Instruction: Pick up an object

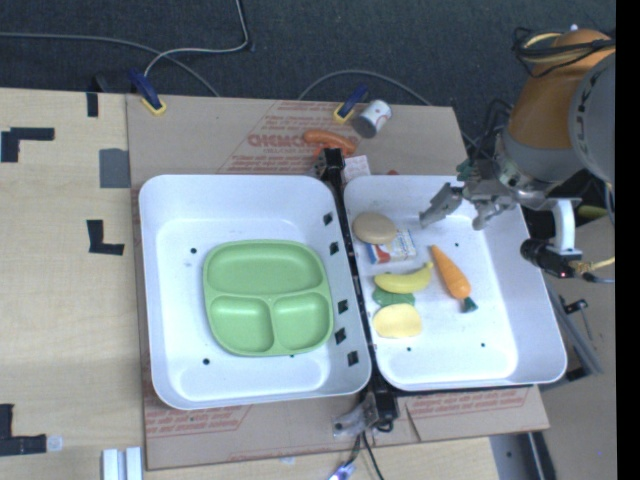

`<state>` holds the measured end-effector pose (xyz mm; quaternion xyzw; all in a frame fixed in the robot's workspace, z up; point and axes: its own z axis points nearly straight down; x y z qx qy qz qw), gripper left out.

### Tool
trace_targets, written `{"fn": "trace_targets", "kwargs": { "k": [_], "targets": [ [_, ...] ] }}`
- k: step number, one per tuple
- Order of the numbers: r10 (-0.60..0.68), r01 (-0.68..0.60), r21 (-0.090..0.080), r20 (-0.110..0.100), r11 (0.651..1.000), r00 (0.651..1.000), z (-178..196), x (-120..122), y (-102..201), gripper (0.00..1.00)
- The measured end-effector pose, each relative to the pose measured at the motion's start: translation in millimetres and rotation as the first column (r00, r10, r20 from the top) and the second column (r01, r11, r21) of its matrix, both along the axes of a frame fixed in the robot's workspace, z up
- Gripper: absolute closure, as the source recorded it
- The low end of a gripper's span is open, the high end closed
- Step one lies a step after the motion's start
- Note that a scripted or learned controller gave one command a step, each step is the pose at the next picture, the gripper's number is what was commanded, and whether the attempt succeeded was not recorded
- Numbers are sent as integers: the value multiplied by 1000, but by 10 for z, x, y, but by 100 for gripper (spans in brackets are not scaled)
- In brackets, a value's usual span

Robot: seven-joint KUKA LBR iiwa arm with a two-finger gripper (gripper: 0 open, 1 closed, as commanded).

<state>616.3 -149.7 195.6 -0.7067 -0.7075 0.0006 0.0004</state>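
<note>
The right bin holds a tan round bun, a small white and red box, a yellow banana, a yellow lemon-like piece and an orange carrot. My gripper hangs over the bin's back right part, above and right of the bun and above the carrot. Its two grey fingers are spread apart with nothing between them.
The left bin bears a green divided plate. Behind the bins on the cardboard lie an orange sausage-like item, a grey cylinder and blue-yellow clamps. A black divider joins the bins.
</note>
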Motion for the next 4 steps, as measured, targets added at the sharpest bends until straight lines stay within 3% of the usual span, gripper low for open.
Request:
{"fn": "trace_targets", "kwargs": {
  "k": [1,2,3,4],
  "targets": [
    [-1,1,0,-3,1000,1000,-933,-297,-275,0],
    [1,-1,-2,8,1000,1000,-1082,-542,-273,0],
    [1,0,-5,11,1000,1000,-978,-537,-283,100],
    [2,-2,1,2,1000,1000,-110,-487,646,100]
  ]
}}
